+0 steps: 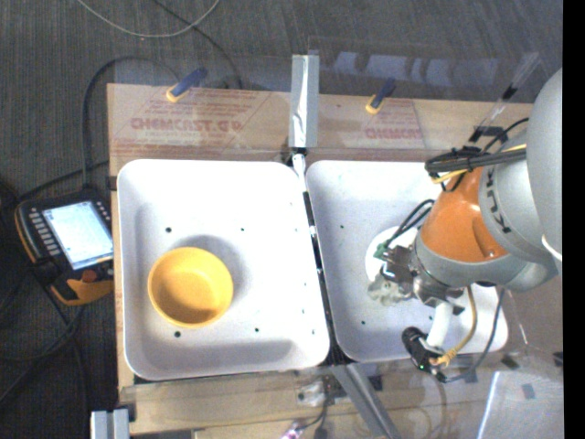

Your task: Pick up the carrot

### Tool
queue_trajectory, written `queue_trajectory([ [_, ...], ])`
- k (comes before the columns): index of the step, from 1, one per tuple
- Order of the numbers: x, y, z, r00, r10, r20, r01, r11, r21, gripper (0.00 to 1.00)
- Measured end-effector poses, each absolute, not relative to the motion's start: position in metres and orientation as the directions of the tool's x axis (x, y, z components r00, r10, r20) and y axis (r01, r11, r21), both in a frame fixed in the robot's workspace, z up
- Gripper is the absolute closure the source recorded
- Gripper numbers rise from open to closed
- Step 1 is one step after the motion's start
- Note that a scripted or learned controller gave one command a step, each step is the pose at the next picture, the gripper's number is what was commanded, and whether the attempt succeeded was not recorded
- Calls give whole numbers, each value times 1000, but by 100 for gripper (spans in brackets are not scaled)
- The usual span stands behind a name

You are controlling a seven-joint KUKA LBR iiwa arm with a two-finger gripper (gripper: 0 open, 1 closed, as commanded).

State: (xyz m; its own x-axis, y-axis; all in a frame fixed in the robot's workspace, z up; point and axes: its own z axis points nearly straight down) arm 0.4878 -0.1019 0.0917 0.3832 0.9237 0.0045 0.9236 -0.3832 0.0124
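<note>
Dark carpet [384, 16] lies all round the bench [183, 122], whose board carries two white bins side by side. The left bin [132, 245] holds a yellow bowl [190, 286], sitting low and left of its middle. The arm [457, 227] hangs over the right bin [356, 199], its orange band above the wrist, covering much of that bin's right half. A pendant [69, 231] with a lit screen rests on the floor just left of the bench. The gripper [391, 277] is low over the right bin's floor, left of the wrist, amid cables and pale fittings. Whether it is open or closed I cannot tell from this angle.

Where the carrot lies I cannot tell either. My guess is that it sits in the right bin beneath the wrist and gripper, hidden by them.

The step in hand looks like the descent or the grasp itself. To do it well, the gripper should come straight down, centred across the carrot's narrow width rather than along its length, so it does not roll out. It should close only once low enough to catch the carrot's sides, without pressing into the bin floor. The lift should then be slow and vertical, clear of the bin wall nearby. A carrot is smooth and tapered, so a hold near the thicker end would likely slip less.
</note>
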Motion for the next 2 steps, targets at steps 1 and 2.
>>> queue_trajectory([
  [1, 484, -45, 258, 285, 959, -3, 959, -285, -1, 100],
  [2, 484, -45, 258, 285, 958, -4, 958, -285, -1, 0],
])
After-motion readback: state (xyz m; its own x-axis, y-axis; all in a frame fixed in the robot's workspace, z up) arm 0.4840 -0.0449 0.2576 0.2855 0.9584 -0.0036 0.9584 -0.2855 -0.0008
